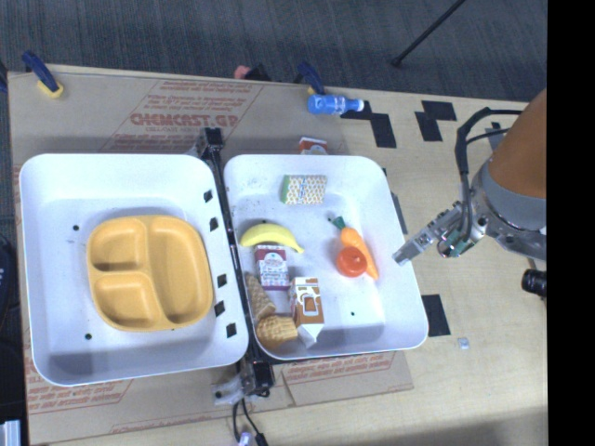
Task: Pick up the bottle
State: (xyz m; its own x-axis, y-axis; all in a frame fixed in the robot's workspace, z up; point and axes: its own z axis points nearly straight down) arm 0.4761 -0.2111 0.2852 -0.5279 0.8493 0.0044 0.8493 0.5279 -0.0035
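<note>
My tool [420, 242] hangs just off the outer side wall of the right bin [402, 291], the one nearer the worktop's [483, 379] right edge, and carries nothing; whether its jaws stand apart or together I cannot tell from this slant. The bottle [333, 105], small and blue with a pale neck, is not in either bin: it lies on its side on the bare worktop near the far edge, beyond the right bin's far wall and just beside a blue clamp [310, 77]. So I judge the step in hand is the approach, and it has a fair way to go, since the bottle is well apart from where I am. To do it well I would travel high over the bin's far corner and not cut low across the carrot [353, 251], banana [271, 237] and cartons inside. The bottle's long axis runs along the far edge, so I should turn the wrist to close across its body, not along its length, and centre on the blue barrel, not the thin neck. Lying down, it may roll when touched, so a straight, slow descent with both jaws meeting it evenly matters. The clamp and the black tape mark [379, 126] crowd either end, which leaves the middle as the only clean place to grip.
</note>
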